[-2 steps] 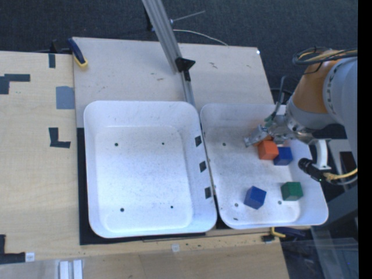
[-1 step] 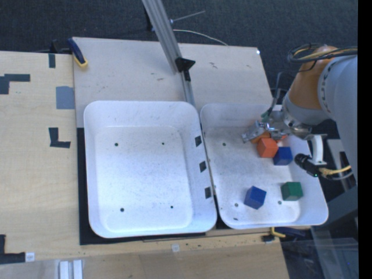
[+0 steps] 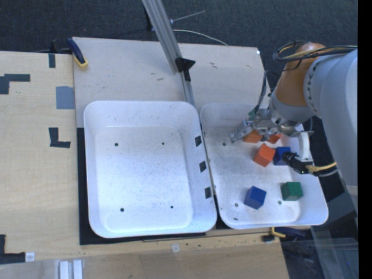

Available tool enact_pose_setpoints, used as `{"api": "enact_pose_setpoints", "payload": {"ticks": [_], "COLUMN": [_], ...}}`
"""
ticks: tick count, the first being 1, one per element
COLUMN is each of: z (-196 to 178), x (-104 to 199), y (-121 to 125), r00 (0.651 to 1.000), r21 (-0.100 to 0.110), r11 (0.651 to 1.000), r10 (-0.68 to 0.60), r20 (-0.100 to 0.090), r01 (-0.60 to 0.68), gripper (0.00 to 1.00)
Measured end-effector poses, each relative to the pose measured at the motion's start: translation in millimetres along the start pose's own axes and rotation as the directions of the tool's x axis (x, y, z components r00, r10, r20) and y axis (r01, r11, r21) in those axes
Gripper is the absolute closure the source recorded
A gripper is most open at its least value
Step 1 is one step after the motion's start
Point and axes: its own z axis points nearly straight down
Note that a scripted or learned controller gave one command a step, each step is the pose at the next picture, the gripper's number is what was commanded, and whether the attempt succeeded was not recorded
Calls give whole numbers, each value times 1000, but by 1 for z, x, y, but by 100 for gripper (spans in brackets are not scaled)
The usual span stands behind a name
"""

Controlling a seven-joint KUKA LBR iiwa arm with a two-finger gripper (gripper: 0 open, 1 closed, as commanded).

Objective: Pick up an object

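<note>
The gripper [image 3: 249, 130] hangs low over the upper part of the right bin [image 3: 232, 173], and whether it is open or closed on anything cannot be told from this slanted view. An orange block [image 3: 264, 154] lies just below it, touching a small dark blue block [image 3: 282, 155], with another orange piece [image 3: 253, 136] right under the wrist. Nearer the bin's front edge sit a blue cube [image 3: 254, 197] and a green cube [image 3: 292, 190], apart from each other, beside the left bin [image 3: 139, 167].
</note>
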Motion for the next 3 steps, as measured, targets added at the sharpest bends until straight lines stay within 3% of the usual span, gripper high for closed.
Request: {"api": "enact_pose_setpoints", "payload": {"ticks": [1, 2, 3], "z": [9, -1, -63], "x": [-2, -2, 61], "y": [11, 10, 51], "r00": [1000, 1000, 1000], "r21": [17, 21, 31], "r11": [1000, 1000, 1000], "r10": [1, 0, -4], "r20": [-6, -5, -8], "r01": [0, 0, 4], "gripper": [0, 100, 100]}}
